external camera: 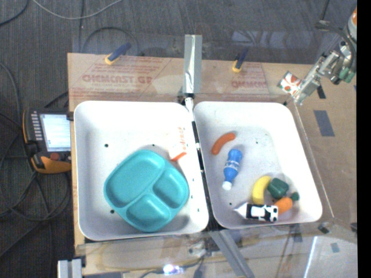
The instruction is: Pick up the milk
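Notably, the milk (261, 212) lay crosswise at the bin's near edge, well apart from the gripper (301, 90), its grasp state indeterminate.

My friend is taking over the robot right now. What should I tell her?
Tool: up at the far right, outside the right bin, nothing seen between its fingers.
Milk: lying on its side at the near edge of the right bin, beside the banana and carrot.
Done: nothing yet; the milk is untouched.
Left: bring the tool down over the milk, grip it, lift it.
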`<state>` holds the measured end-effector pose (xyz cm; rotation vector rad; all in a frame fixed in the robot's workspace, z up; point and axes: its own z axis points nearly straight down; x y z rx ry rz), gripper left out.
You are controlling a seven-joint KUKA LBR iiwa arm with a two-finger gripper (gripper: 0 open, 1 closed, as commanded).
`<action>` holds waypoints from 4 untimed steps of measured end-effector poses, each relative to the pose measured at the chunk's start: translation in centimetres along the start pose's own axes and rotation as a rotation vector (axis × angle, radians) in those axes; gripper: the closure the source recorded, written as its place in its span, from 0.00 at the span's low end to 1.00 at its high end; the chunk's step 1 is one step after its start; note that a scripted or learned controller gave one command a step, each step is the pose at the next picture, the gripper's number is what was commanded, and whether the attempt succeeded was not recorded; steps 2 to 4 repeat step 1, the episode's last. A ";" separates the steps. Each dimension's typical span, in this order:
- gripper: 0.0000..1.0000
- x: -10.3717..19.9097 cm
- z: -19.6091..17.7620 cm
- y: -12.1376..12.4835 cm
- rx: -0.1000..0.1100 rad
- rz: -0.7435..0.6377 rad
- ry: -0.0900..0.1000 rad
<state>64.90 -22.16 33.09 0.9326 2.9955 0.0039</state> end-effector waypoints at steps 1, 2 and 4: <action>1.00 0.3 -0.8 -0.4 0.001 0.079 0.000; 1.00 0.3 -0.8 -0.4 0.001 0.079 0.000; 1.00 0.3 -0.8 -0.4 0.001 0.079 0.000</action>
